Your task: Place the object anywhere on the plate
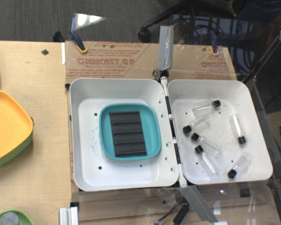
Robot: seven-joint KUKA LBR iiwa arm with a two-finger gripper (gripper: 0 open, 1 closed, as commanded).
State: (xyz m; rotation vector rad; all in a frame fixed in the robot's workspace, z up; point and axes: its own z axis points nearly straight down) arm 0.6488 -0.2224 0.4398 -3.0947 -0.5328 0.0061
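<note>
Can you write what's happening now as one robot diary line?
plate: teal, left bin | black block: on plate | vials: right bin

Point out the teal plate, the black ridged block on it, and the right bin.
teal plate (153, 131): camera view, bare right rim.
black ridged block (127, 134): camera view, middle ridge.
right bin (253, 108): camera view, right wall.

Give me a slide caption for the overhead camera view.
Teal plate carrying a black ridged block in the left bin; clear black-capped vials scattered in the right bin.
</note>
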